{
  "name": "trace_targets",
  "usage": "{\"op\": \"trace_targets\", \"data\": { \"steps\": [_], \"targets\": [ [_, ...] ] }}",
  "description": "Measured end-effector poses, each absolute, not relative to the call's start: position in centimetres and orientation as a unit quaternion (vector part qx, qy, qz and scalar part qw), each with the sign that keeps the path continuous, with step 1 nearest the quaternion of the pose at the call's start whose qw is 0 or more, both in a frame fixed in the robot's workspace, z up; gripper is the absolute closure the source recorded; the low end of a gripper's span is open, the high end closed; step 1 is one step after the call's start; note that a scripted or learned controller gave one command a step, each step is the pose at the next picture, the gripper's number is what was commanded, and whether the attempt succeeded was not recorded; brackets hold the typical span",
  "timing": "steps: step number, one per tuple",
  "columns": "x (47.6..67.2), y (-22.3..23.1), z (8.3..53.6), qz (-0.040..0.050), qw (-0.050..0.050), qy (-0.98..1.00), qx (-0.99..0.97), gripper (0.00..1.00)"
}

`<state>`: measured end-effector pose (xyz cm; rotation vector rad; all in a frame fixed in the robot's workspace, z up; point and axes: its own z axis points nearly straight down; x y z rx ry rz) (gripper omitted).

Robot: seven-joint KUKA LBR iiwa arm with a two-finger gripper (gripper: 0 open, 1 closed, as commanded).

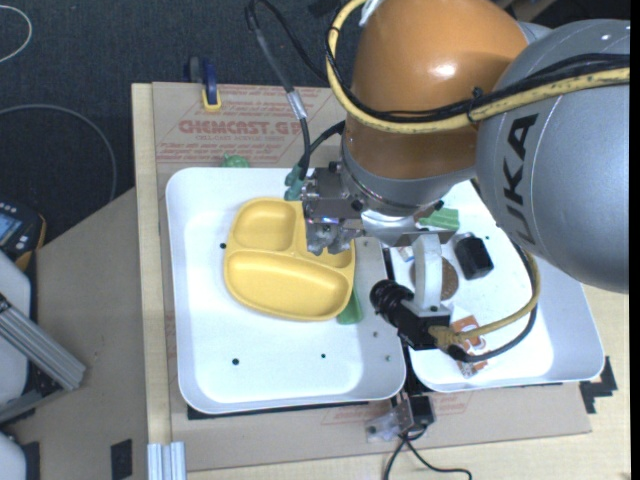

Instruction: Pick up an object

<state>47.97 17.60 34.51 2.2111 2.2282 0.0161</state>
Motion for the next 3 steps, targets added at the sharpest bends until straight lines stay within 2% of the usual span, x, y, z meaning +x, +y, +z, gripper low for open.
{"op": "trace_targets", "data": {
  "steps": [1, 2, 3],
  "targets": [
    [48.0, 13.3, 35.1, 0.001, 0.001, 0.706, 0.709, 1.0],
    [48.2, 14.2, 30.2, -0.0035, -0.002, 0.707, 0.707, 1.0],
    [47.8, 8.5, 24.0, -0.004, -0.002, 0.705, 0.709, 1.0]
  ]
}}
